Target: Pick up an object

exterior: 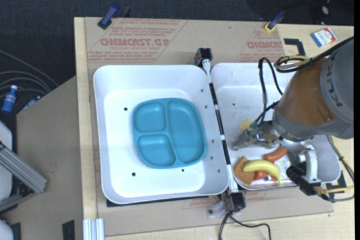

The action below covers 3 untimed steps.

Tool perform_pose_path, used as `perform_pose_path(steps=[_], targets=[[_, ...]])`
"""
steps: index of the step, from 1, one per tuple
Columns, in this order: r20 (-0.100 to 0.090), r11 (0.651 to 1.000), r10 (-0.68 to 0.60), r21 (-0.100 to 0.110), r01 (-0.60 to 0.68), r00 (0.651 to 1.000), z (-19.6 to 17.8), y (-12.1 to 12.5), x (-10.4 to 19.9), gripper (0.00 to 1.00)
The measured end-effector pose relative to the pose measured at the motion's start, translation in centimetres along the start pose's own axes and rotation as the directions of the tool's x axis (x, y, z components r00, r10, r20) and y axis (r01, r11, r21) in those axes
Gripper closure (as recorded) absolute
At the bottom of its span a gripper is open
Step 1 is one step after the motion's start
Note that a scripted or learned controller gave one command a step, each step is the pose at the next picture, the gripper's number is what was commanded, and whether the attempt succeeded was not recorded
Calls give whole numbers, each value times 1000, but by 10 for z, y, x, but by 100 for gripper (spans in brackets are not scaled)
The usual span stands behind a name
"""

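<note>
Where tool point(246, 137) hangs, banana point(262, 167) below.

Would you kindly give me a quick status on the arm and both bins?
Gripper low in right bin, nothing seen held. Banana on toy food pile at near edge. Blue divided plate in left bin.

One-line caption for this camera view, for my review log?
KUKA arm's claw low in the right bin near a banana; blue divided plate in the left bin.
</note>
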<state>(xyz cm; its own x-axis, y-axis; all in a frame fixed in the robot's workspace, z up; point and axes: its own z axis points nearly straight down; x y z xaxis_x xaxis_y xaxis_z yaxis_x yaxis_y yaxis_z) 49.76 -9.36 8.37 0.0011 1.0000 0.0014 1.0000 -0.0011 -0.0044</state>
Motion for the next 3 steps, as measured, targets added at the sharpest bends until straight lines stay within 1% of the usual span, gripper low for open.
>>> perform_pose_path(steps=[1,2,3], targets=[[1,1000,-1,-5,1,1000,-1,59,-3,0],[2,1000,0,-10,0,1000,-13,61,-3,100],[2,1000,0,-9,0,1000,-13,60,-3,0]])
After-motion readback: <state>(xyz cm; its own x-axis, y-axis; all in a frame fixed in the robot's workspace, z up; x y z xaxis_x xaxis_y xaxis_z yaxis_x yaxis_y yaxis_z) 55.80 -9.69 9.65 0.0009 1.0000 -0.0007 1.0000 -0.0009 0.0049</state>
